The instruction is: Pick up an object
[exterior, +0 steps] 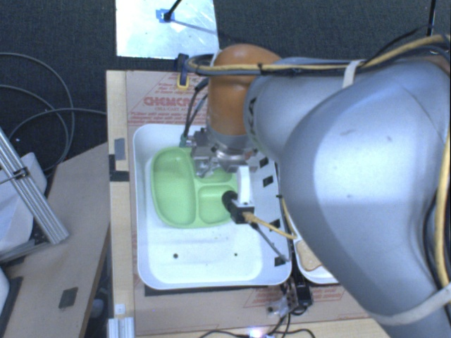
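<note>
Green tray just beside gripper

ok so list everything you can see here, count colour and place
divided tray: 1, pale green, in the left bin, toward its far side
bins: 2, white, side by side on the bench; the right one mostly hidden by the arm
cardboard sheet: 1, brown with red print, under the bins
shiny panel: 1, silvery, beyond the bench
arm: 1, grey with an orange band, reaching in from the right, its wrist over the tray's right edge
</note>
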Tool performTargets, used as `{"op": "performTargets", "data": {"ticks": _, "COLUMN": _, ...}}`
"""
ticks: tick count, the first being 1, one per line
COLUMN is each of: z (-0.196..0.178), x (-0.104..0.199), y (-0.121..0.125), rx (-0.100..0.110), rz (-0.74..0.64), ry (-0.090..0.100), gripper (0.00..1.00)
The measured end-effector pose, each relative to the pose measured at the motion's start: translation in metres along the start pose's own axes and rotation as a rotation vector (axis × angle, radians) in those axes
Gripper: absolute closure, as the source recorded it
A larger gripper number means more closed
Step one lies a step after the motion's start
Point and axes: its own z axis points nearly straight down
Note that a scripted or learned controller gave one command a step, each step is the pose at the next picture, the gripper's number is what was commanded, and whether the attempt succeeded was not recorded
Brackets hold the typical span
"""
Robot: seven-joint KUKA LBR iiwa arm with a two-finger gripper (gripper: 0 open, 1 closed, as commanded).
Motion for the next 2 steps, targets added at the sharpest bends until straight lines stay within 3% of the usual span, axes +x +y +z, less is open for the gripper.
{"op": "performTargets", "data": {"ticks": 1, "z": -0.138, "x": 0.062, "y": 0.023, "rx": -0.017, "rz": -0.012, "ry": 0.010, "gripper": 1.00}}
{"op": "performTargets", "data": {"ticks": 2, "z": -0.098, "x": 0.057, "y": -0.035, "rx": 0.006, "rz": -0.004, "ry": 0.001, "gripper": 1.00}}
